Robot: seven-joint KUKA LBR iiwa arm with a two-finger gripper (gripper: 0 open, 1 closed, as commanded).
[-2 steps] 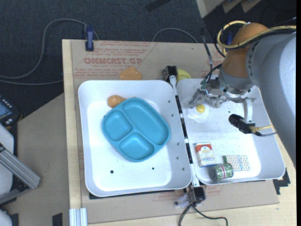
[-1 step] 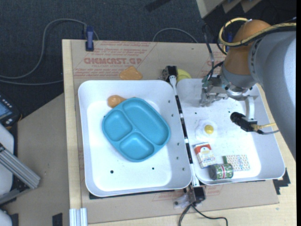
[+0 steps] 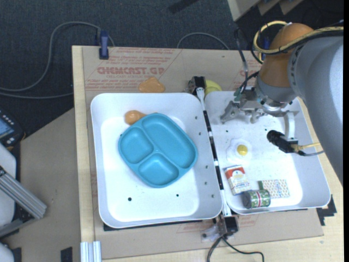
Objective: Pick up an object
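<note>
Nearest the lens, a small green can [image 3: 256,198] lies on its side at the front edge of the right bin [image 3: 311,192], touching a red-and-white packet [image 3: 236,179] and a patterned sachet [image 3: 276,188]. Farther back sits a fried-egg toy [image 3: 240,149]. Above the bin's rear half the gripper [image 3: 241,112] hovers with fingers spread apart, holding nothing. Alongside, the left bin [image 3: 109,201] carries a blue divided plate [image 3: 157,149] and an orange piece [image 3: 133,116].

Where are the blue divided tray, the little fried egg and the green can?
blue divided tray [image 3: 158,149], camera view, centre divider.
fried egg [image 3: 241,149], camera view, yolk.
green can [image 3: 256,199], camera view, side wall.
</note>
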